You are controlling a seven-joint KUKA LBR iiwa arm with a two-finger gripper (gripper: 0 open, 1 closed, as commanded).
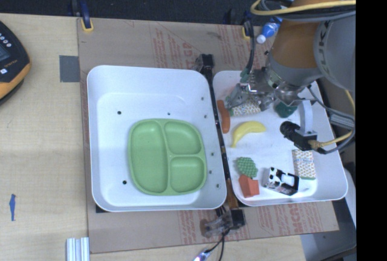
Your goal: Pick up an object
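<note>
The grey arm (314,36) with its orange band enters from the right and hangs over the far end of the right bin (338,184). The left bin (109,87), the larger of the two, holds a green divided plate (167,157) lying flat toward its near side. The right bin sits just beside it, their rims touching along the middle.

The gripper (249,95) is low over the far left corner of the right bin, right above a pale speckled object (245,109); whether its fingers are spread or closed cannot be told from this angle, and nothing is seen held between them.

In the right bin, a yellow banana (248,130) lies near the middle, just nearward of the gripper. A black-and-white cow-patterned item (282,180) rests at the near edge, with a patterned packet (304,164) to its right. A green textured piece (245,165) sits just above a small red block (248,185), touching it. An orange-brown sausage shape (224,117) lies along the left wall. A dark green piece (284,110) sits under the wrist.
</note>
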